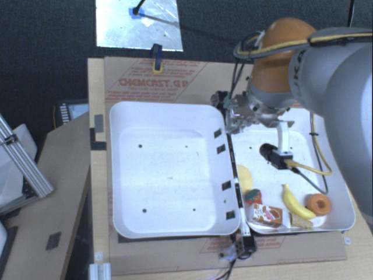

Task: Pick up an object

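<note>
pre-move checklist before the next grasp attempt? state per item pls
1. Pickable objects in the right bin: ok. banana, orange ring, small carton, red item and yellow item are there.
2. gripper above a target: not ok. It is at the bin's far corner by the divider; the objects lie along the near edge.
3. Spacing for a clean grasp: not ok. The carton and red item are crowded, and the banana is close to the ring.
4. Wall clearance: not ok for the yellow item, which is against the divider wall.
</note>
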`<state>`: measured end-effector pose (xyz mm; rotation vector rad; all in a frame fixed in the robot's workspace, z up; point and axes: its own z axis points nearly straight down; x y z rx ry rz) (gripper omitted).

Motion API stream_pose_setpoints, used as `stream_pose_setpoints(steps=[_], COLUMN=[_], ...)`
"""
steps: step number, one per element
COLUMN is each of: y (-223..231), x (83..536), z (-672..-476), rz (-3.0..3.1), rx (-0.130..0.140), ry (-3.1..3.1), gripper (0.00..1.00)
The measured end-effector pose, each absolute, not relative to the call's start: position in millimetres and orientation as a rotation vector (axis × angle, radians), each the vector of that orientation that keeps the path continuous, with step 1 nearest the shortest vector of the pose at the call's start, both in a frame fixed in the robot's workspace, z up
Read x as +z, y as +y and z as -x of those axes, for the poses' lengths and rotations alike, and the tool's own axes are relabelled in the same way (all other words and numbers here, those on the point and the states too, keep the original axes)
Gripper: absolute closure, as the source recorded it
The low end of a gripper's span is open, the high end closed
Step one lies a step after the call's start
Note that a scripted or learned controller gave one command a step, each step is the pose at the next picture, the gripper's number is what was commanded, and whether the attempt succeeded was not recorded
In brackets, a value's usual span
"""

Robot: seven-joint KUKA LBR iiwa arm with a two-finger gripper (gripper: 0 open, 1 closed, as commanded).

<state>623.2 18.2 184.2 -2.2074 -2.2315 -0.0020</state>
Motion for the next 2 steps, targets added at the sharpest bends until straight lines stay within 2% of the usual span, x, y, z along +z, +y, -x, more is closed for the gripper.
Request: stream_pose_setpoints(steps=[2], y=[13.5], x=[206.3], z=[-625.7], rz=[2.217], rx=[-0.007], ry=[-2.23], gripper=[1.0])
